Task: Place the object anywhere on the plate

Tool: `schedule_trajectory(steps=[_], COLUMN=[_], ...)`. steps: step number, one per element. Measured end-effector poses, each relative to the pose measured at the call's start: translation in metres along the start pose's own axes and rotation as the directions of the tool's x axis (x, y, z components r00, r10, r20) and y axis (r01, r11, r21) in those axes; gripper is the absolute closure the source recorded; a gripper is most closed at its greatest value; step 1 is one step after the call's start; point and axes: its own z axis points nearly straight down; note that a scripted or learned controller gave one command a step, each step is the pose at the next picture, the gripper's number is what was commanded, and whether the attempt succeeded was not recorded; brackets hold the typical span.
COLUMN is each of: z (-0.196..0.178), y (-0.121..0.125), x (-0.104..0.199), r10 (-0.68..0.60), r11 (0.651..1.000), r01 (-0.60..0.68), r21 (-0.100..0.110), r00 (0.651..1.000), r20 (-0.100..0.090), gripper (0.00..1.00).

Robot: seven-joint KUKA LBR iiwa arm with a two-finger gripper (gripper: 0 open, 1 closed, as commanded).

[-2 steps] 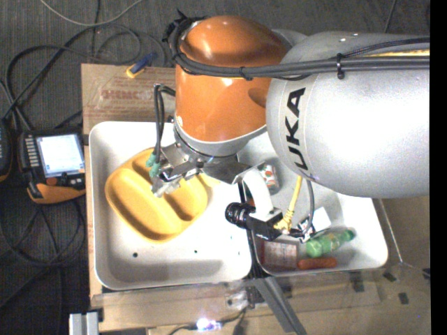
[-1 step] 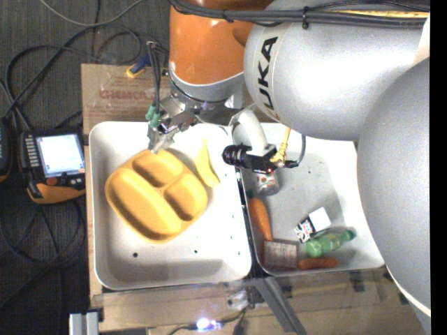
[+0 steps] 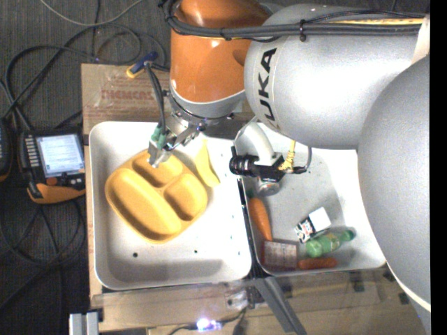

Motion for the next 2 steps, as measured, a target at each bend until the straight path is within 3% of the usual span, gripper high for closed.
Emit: schedule_trajectory(steps=[1,2], z=[0.087,0.118], y=[-0.038,-0.057], x=[0.052,0.059], r10=[-0.075,-0.273], r11=[0.997,0.962], r01=[0.075,0.273], r21=[0.001,0.000], r00=[0.997,0.962], r20=[-0.003,-0.003], gripper=[1.00,1.00])
